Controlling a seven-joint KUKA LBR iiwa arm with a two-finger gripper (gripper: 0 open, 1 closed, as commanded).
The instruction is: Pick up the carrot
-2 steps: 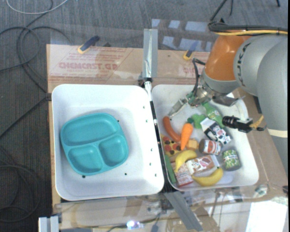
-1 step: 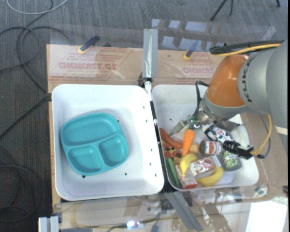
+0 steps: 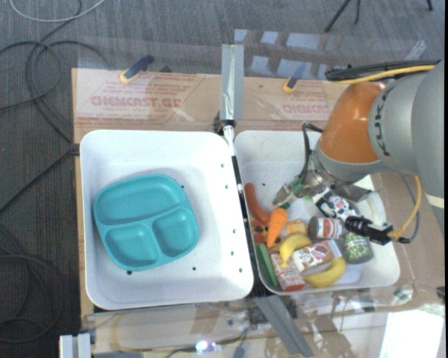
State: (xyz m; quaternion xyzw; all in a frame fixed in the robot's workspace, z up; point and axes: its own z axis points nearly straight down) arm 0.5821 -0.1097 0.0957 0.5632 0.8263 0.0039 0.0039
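1. Arm [image 3: 388, 125] came in from 3 o'clock, grey with an orange band, hanging over the upper part of the right bin [image 3: 263, 146].
2. Left bin [image 3: 134, 144] held one teal tray [image 3: 145, 220] with three compartments, nothing seen in them.
3. Right bin was crowded along its 6 o'clock side: banana [image 3: 325, 273], a second yellow piece [image 3: 293, 246], small carton [image 3: 313, 257], red packet [image 3: 287, 277], can [image 3: 326, 228], dark green jar [image 3: 356, 247], green stick [image 3: 265, 263] against the left wall, reddish sausage-like piece [image 3: 254, 202].
4. Gripper [image 3: 302, 189] sat beneath the orange band, above the pile. Could not tell whether it was open or closed; nothing seen in it.
5. Carrot [image 3: 275, 226] lay near the bin's left wall, just beside the reddish piece and touching the yellow one.
6. Key relation: carrot lay at about 7 o'clock from the gripper, near but apart. Its long axis ran roughly 12 to 6, tilted slightly toward 1. Judged the next move needed a short shift toward 7, then descent with the closing direction set across that axis; crowding neighbours risked a mixed grab.
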